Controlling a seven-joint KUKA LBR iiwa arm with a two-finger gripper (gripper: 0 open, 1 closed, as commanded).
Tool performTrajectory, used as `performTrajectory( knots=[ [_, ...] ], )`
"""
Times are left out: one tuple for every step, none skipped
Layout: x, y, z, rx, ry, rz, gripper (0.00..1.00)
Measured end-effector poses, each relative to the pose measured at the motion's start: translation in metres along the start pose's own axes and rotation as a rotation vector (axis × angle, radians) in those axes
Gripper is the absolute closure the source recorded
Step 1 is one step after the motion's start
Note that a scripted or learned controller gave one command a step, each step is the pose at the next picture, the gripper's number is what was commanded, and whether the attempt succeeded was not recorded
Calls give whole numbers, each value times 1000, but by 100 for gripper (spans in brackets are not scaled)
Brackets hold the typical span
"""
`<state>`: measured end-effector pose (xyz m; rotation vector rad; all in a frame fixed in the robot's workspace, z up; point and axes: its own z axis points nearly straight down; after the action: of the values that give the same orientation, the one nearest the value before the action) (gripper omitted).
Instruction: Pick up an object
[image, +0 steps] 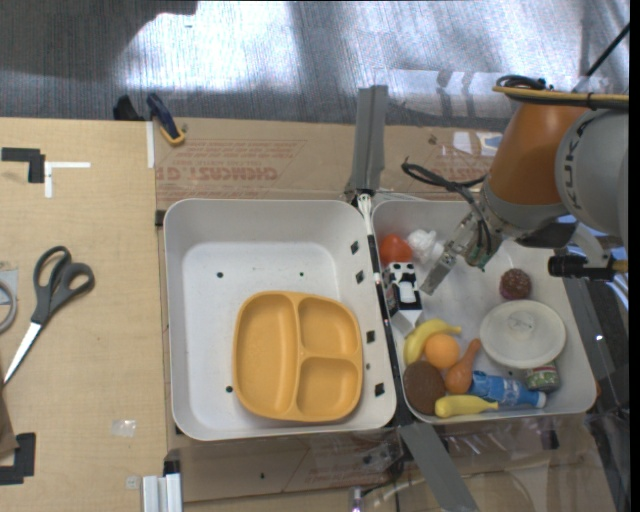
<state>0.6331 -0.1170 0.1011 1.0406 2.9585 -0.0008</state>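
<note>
While the arm (560, 150) reaches in from 3 o'clock, its claw (450, 258) hangs over the right bin (585, 395) toward 11 o'clock; whether it is parted or grips anything, I cannot tell. Below it, toys crowd the bin's 7 o'clock side: banana (428, 333), orange (441, 349), carrot (462, 368), with a white lid (522, 334) beside them. The left bin (190, 300) holds a yellow plate (298, 356) at 5 o'clock, with bare floor toward 12. Scissors (48, 290) lie on the worktop (70, 400).

Bright, even light w/ sunlit patches on the backdrop (300, 40) up top; bins cast soft shadows; focus sharp, slight edge blur.
</note>
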Motion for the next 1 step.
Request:
performTrajectory(
  knots=[
    [-50, -68, -89, 1, 0, 173, 0]
  ],
)
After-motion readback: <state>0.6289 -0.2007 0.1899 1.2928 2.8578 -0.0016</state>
